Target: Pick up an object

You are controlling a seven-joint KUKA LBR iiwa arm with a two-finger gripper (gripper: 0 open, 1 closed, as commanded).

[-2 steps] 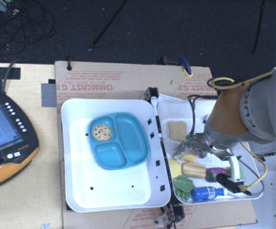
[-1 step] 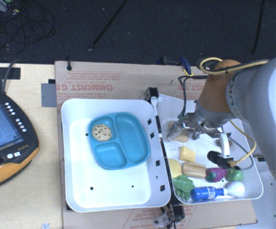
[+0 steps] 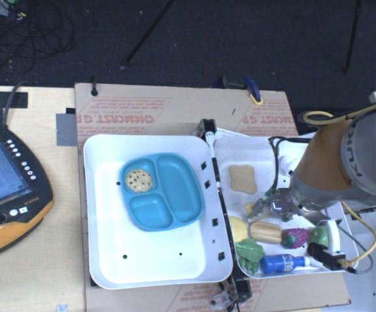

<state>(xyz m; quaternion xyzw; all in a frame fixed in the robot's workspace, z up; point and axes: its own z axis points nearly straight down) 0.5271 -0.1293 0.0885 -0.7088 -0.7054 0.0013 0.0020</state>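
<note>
The two-finger gripper [image 3: 263, 206], its state indiscernible, hangs in the right shallow white bin [image 3: 259, 143] above a tan wooden cylinder [image 3: 265, 231], near a beige bread slice [image 3: 243, 178]; the brown cardboard sheet [image 3: 175, 109] beneath bears inverted red "CHEMCAST GP" lettering.

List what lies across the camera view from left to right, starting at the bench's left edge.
Teach pendant → cookie in the blue divided tray → tan bread slice → gripper → purple grapes.
</note>
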